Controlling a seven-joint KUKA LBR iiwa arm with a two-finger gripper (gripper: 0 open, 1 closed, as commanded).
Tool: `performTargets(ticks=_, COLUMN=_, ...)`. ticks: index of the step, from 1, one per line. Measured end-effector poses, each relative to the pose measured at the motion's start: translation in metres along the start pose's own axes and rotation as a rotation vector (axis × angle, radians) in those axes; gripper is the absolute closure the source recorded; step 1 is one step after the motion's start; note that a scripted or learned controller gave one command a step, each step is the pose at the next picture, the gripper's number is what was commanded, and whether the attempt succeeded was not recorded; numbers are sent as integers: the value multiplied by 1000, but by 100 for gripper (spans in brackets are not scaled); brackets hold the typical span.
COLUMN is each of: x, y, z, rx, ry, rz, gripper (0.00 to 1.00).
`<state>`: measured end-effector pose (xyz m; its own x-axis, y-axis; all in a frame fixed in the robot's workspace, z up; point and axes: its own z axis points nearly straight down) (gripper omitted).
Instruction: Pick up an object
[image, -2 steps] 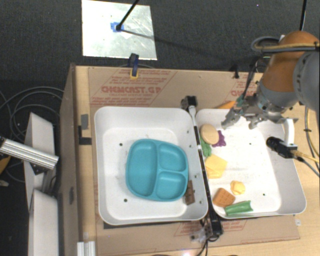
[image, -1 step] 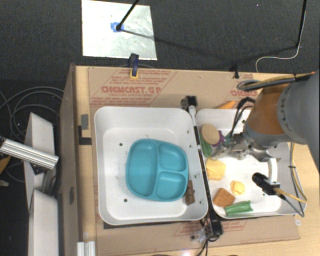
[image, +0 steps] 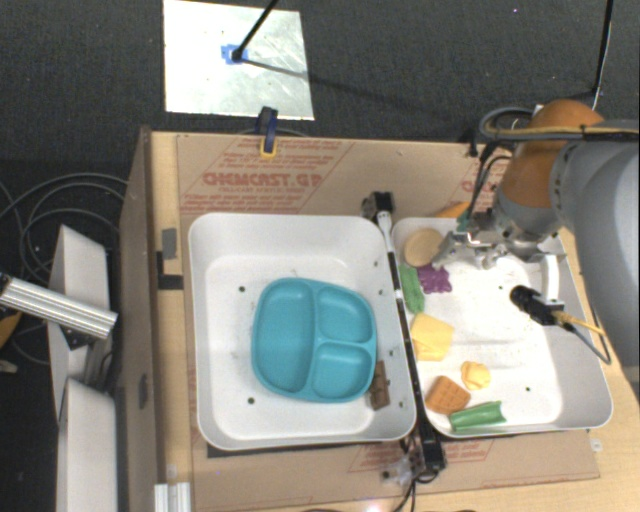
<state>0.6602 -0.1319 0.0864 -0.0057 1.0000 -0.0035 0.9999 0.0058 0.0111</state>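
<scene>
Nearest me, along the front edge of the right bin (image: 585, 405), lay a green pepper-like piece (image: 476, 416), with an orange wedge (image: 446, 395) touching it and a small yellow lump (image: 475, 376) just behind. Further in sat a yellow cheese-like block (image: 431, 337), then a purple cluster (image: 434, 279) and a green strip (image: 411, 287) pressed against the divider, and a tan round piece (image: 423, 246) in the far corner. The left bin (image: 215, 300) carried a teal divided plate (image: 313, 339) and a small brown item (image: 380, 386) by its right wall. The gripper (image: 478, 243) hung over the far part of the right bin, just beside the tan round and the purple cluster; whether it was spread or closed I could not tell, and I saw nothing held. My worry was the crowding there: a descent could nudge one piece into another, or strike the back wall or divider. The bare middle of the right bin offered the most open room, while pieces hugging edges looked hardest to straddle.
</scene>
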Motion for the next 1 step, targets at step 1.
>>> performTargets(ticks=1, x=44, y=11, z=-98, rx=5, ry=3, rz=-2, gripper=0)
